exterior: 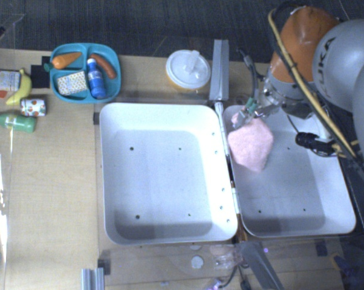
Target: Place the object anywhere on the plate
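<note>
Pinching pink cloth [251, 148] in hand [253, 110], dangling just below. Lifted, not yet placed; blue plate [112, 62] far to the left, across the worktop [49, 180].

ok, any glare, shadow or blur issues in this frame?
Camera view: soft overall, fine detail smeared; the left bin carries a grey shadow across its floor; a pale reflection streak on the bench at far left; the pink object under the claw is readable but fuzzy-edged.

grey arm [345, 59], orange band, yellow cable
</note>
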{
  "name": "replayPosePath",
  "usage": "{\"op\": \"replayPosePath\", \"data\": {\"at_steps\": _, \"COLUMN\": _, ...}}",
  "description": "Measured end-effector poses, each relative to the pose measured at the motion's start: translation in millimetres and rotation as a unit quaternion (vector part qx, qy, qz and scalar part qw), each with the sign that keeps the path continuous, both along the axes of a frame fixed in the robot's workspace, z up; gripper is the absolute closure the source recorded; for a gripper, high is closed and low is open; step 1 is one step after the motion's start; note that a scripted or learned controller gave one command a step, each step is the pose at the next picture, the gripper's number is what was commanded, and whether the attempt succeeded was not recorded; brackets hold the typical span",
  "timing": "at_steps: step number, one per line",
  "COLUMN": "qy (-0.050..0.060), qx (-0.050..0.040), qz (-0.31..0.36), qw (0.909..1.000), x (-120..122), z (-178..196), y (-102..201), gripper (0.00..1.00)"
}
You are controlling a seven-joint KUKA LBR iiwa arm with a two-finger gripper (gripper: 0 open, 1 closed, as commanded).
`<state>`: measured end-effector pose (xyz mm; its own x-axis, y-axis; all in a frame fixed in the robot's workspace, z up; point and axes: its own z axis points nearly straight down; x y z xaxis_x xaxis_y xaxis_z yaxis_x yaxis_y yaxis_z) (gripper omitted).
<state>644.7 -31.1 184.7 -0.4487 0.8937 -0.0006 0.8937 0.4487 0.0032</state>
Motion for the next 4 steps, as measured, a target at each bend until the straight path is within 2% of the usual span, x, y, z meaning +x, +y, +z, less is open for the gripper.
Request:
{"op": "replayPosePath", "data": {"at_steps": 1, "qy": -0.001, "qx": -0.0003, "qz": 0.003, "qw": 1.0000, "x": 1.5, "z": 40.5, "y": 1.9, "gripper": 1.00}}
{"op": "replayPosePath", "data": {"at_steps": 2, "qy": 0.000, "qx": -0.0005, "qz": 0.204, "qw": 0.9790, "x": -20.2, "z": 36.8, "y": 38.4, "gripper": 1.00}}
{"op": "replayPosePath", "data": {"at_steps": 3, "qy": -0.001, "qx": -0.0009, "qz": 0.396, "qw": 0.9184, "x": -50.2, "z": 45.3, "y": 80.7, "gripper": 1.00}}
{"op": "replayPosePath", "data": {"at_steps": 4, "qy": -0.001, "qx": -0.0008, "qz": 0.525, "qw": 0.8510, "x": -80.3, "z": 42.5, "y": 120.0, "gripper": 1.00}}
